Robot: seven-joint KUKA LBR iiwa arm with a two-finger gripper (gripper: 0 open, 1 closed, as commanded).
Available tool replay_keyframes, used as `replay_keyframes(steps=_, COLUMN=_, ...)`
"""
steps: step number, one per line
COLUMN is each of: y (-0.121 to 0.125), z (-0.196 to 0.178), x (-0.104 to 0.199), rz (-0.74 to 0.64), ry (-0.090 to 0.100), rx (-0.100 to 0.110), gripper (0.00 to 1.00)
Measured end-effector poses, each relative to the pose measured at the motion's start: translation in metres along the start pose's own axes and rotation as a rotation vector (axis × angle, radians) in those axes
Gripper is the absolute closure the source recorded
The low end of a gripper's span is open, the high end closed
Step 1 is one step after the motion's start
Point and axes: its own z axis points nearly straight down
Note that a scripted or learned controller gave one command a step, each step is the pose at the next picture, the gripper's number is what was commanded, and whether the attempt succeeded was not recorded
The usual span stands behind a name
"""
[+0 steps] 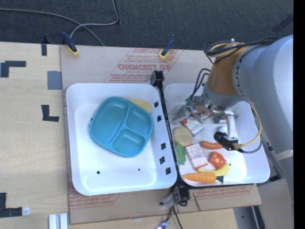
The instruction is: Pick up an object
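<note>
The right bin holds several toy foods. A small white carton lies near its back left, with a round beige piece just in front of it. Toward the front are a green piece, a pink-and-white box, an orange sausage, a red fruit and a carrot. My gripper hangs low over the back left of this bin, right above the white carton. Its tips blend into the clutter there.
The left bin holds a blue divided plate with a yellow item peeking out behind it. The black divider between the bins runs close to the gripper's left. The arm's grey body covers the right bin's back right.
</note>
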Motion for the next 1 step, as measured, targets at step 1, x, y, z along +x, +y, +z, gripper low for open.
replay_keyframes(steps=1, y=0.0001, z=-0.0095, x=-0.0001, rz=-0.001, ry=-0.001, rx=0.000, gripper=1.00)
